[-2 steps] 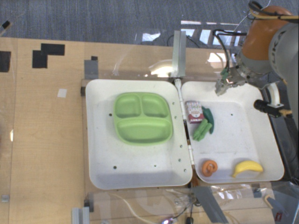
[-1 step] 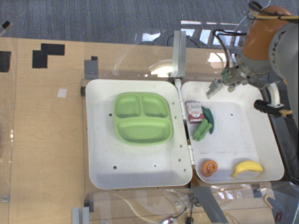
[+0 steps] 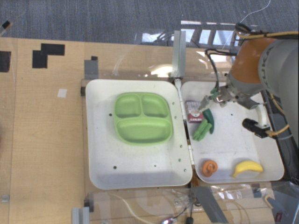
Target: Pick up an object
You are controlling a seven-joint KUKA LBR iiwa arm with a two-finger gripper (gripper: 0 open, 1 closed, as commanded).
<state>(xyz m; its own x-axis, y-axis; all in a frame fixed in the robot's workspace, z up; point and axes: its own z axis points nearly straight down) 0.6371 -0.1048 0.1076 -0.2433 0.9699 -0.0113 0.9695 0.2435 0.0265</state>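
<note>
Claw is low in the right bin, directly above the green pepper and beside the small packet. Its grip state cannot be determined. No object lifted; pickup outstanding. Banana and orange item lie well below.

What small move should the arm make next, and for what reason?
Probably lower the tool a little onto the green vegetable. The tool hangs just above that item's upper end in the right bin, so it looks like the nearest thing to try.
</note>
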